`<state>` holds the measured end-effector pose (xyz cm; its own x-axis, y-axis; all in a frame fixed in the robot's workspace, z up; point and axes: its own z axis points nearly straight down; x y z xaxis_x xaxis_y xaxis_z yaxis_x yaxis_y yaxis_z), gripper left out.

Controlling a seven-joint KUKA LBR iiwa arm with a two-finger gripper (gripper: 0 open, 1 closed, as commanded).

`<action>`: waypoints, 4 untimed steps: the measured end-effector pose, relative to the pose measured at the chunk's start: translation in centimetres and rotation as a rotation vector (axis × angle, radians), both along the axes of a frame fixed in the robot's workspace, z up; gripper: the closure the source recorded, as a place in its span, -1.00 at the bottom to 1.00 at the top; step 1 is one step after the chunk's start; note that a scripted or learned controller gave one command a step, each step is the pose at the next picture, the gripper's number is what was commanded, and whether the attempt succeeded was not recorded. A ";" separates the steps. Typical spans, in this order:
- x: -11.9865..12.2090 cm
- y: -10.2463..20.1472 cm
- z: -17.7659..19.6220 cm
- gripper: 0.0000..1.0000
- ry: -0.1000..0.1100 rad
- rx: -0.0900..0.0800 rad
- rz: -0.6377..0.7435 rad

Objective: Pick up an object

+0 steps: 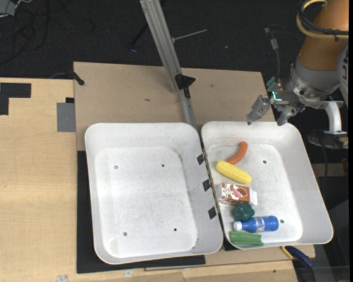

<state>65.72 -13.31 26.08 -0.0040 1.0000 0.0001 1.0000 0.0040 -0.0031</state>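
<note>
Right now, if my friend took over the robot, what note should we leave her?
Gripper: open, holding nothing, up over the back rim of the right bin.
Toys, all in the right bin along its left side: hot dog, corn cob, small red carton, dark green toy, blue bottle, green pea pod.
Left bin: no toys in it.
Done: nothing picked up yet.
Left: lower the gripper onto one toy, close on it, lift. The hot dog lies nearest.
</note>
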 end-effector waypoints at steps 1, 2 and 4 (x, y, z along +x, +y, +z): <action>-0.4 0.9 -5.0 -1.00 0.004 0.001 -0.001; -1.3 1.2 -9.8 -1.00 0.005 0.001 -0.004; -2.0 1.2 -13.1 1.00 0.000 0.001 -0.010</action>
